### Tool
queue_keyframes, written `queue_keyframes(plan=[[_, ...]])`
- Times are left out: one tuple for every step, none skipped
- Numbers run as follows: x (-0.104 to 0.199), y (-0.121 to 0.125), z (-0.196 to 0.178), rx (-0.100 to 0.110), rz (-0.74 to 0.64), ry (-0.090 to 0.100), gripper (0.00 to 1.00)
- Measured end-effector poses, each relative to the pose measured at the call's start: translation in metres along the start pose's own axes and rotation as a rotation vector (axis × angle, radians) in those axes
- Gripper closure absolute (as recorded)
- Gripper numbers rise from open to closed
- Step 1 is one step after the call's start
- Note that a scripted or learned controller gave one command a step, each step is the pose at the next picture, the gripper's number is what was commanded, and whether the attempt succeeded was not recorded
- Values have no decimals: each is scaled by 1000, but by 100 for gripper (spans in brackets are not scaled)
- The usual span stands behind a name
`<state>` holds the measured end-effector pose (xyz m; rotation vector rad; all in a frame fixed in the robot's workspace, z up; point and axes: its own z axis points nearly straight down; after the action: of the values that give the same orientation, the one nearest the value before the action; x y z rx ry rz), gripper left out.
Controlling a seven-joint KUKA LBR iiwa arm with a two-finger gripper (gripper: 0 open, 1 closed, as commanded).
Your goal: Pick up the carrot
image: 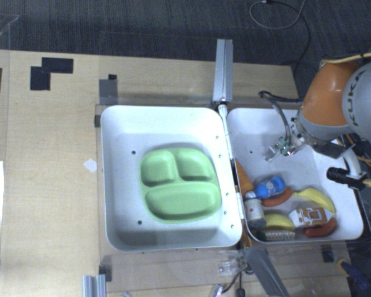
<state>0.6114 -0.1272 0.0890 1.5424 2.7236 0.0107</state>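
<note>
The carrot (pixel 240 177) is a slim orange shape lying along the left wall of the right bin (pixel 253 129), just left of a blue bottle (pixel 270 185). Part of it is hidden by the bin wall and the items beside it. My gripper (pixel 279 148) hangs over the bare upper middle of the right bin, above and to the right of the carrot and apart from it. Nothing shows in its grasp. The grey arm with its orange band (pixel 326 101) reaches in from the right.
Crowded at the right bin's near end are a can (pixel 255 210), a banana (pixel 316 198), a small carton (pixel 309 216), a yellow piece (pixel 278 220) and reddish sausages (pixel 279 197). The left bin (pixel 120 166) holds a green divided plate (pixel 180 183).
</note>
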Motion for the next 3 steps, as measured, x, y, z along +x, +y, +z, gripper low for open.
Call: queue_keyframes(plan=[[-2, -1, 0, -1, 1, -5, 0], [-1, 3, -9, -2, -2, -1, 100], [-1, 5, -18, -6, -3, -2, 100]])
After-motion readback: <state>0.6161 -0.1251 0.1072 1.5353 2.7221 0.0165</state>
